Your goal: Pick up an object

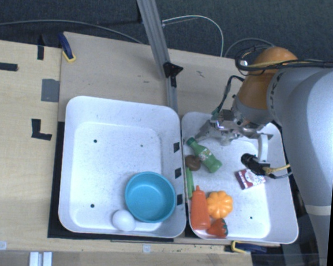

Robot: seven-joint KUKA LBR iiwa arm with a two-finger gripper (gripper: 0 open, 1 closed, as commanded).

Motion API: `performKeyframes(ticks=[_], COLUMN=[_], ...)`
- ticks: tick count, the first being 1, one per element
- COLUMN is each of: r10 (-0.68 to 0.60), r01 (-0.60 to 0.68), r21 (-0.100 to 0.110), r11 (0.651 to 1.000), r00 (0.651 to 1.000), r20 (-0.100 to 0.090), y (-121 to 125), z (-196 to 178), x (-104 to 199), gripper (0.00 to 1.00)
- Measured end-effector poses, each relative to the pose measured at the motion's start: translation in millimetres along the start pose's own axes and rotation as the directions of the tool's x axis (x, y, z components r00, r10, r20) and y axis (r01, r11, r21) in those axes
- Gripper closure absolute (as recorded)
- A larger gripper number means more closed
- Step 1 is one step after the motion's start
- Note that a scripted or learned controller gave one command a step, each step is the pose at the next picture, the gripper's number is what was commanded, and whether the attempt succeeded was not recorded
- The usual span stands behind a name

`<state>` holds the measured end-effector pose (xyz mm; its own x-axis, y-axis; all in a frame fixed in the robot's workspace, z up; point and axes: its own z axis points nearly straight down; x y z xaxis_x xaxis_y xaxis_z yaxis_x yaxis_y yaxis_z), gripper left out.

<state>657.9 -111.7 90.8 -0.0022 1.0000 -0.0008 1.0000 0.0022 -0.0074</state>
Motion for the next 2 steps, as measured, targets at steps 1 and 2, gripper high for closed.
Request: performKeyframes(ticks=[1,2], r10=[-0.001,0.000], r01=[0.001,0.000], r21=[-0.005,-0.013], r11=[1.000,1.000], r00=[1.000,1.000], r20=[0.000,0.000], y=[1.7,8.1], z=[-14.1,-76.4], x=[0.6,2.6], gripper=[1.00,1.00])
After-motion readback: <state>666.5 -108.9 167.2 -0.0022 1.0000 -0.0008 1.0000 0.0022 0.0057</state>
